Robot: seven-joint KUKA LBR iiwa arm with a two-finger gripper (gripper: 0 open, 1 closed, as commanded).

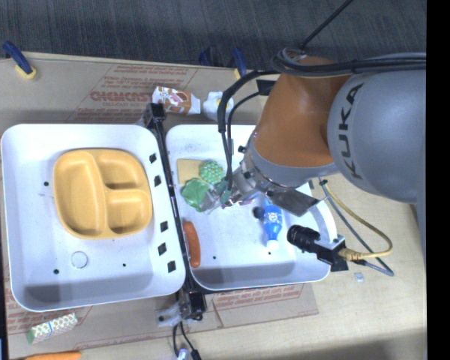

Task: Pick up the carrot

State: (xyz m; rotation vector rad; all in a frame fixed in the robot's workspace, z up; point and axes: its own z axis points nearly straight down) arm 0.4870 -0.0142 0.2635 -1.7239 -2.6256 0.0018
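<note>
Hovering over green toys, gripper (229, 193) finger state impossible to tell; carrot (192, 244) untouched by bin (240, 276) edge, pickup pending.

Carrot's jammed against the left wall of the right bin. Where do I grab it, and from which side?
Probably grip the carrot at mid-length, coming straight down from above. It lies lengthwise along the right bin's left wall, so close across its narrow width, one finger slipped in on the wall side, the other on the bare floor side. The gripper is over the green item.
</note>
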